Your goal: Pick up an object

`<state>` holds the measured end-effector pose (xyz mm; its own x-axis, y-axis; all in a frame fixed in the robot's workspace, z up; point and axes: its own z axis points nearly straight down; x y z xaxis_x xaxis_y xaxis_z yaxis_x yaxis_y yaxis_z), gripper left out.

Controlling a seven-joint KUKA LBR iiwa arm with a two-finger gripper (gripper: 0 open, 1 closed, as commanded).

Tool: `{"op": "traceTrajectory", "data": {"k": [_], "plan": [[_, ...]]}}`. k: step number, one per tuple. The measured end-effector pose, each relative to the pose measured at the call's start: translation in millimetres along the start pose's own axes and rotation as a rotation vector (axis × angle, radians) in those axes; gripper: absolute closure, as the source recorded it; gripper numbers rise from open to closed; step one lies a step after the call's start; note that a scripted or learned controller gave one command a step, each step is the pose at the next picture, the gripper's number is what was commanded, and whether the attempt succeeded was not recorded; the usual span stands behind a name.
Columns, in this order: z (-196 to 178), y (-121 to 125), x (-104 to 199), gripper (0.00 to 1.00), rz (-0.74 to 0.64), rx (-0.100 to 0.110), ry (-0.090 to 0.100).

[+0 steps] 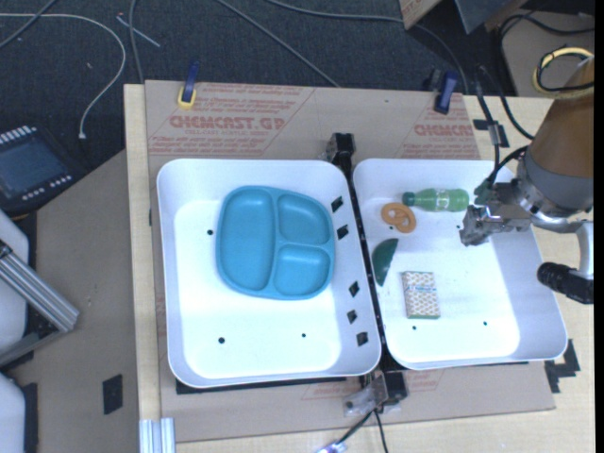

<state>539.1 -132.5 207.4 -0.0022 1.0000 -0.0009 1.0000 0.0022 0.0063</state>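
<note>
So the gripper [475, 226] sits at the right bin's [491, 338] upper right, just past the green bottle's [436, 199] cap end; can't tell how it's set. Pretzel [398, 216], dark green piece [383, 259] and small packet [420, 294] lie further left and lower.

Red printed lettering runs across the cardboard sheet [311, 111] under the bins. On its left half the print reads approximately "CHEMCAST GP"; a matching red line on the right half is partly legible only. The small packet [420, 294] in the right bin carries print too small to read.
</note>
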Motion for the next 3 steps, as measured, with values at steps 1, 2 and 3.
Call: {"op": "traceTrajectory", "data": {"k": [1,2,3], "plan": [[-18,1,0,1.00,0.001,0.003,0.001],[-27,11,57,1.00,-0.005,0.004,0.003],[-31,7,115,1.00,-0.005,0.008,0.004]]}}
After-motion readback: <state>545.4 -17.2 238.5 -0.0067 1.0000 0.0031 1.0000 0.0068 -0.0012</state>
